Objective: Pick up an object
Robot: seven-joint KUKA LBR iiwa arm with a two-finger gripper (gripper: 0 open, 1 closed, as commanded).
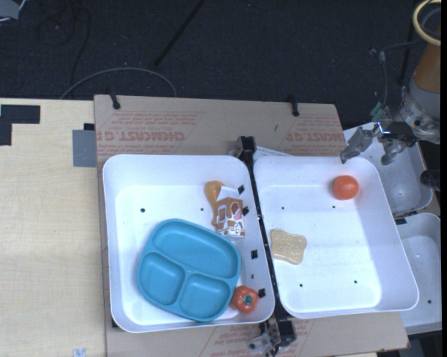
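Note:
In the right bin [387, 288] a red ball-like tomato [345, 187] lies near the far right corner, and a tan slice of toast [288, 246] rests near the left wall. The left bin [123, 199] holds a blue divided plate [188, 268], a small red-orange fruit [245, 299] at the plate's near right edge, a brown-and-white packet [229, 218] and an orange-brown piece [213, 192]. My gripper [373, 150] hangs over the right bin's far right corner, up and right of the tomato. It is open with nothing between its fingers.
A black divider clamp [247, 149] sits where the two bins meet at the back. Cardboard [208, 125] lies under the bins. Further white trays [424, 251] stand to the right of the right bin. The arm's orange band [428, 65] is at the upper right.

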